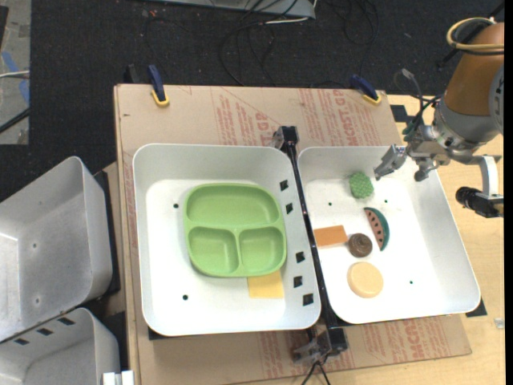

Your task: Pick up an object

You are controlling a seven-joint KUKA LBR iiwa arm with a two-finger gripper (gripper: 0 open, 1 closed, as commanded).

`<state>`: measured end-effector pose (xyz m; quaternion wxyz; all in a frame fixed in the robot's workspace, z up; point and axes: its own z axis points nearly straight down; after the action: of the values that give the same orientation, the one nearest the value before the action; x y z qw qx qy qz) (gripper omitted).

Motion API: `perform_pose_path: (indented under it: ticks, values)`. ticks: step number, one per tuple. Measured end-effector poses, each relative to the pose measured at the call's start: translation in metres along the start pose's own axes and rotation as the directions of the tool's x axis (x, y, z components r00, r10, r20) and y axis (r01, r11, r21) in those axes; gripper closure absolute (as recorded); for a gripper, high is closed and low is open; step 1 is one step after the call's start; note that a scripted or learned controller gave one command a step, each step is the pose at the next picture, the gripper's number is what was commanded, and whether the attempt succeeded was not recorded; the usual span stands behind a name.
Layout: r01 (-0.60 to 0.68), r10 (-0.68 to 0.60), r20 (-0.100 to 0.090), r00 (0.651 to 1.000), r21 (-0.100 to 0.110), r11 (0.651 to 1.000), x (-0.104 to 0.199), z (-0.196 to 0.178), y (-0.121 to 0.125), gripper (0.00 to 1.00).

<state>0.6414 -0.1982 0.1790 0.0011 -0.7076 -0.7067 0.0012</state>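
Note:
My gripper [405, 165] hangs over the back of the right bin [449, 239], its two fingers spread apart with nothing between them. Just left of and below it lies a green broccoli piece [361, 185]. Further toward the front of that bin lie a watermelon slice [377, 227], an orange block [329, 236], a brown round cookie [360, 245] and a pale yellow disc [365, 279].
The left bin [160, 295] holds a green divided tray [236, 229] and a yellow square slice [265, 286] at the tray's front edge. A black divider [303, 215] runs between the bins. Grey tubs [48, 239] stand at the far left.

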Motion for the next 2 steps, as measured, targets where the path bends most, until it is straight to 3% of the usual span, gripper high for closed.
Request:
perform_pose_path:
  ticks: [1, 2]
  values:
    - [0.005, -0.005, -0.001, 1.000, 0.000, 1.000, 0.007, 0.061, 0.002, 0.00]
    - [0.005, -0.005, 0.000, 1.000, -0.004, 1.000, 0.008, 0.087, 0.003, 0.00]
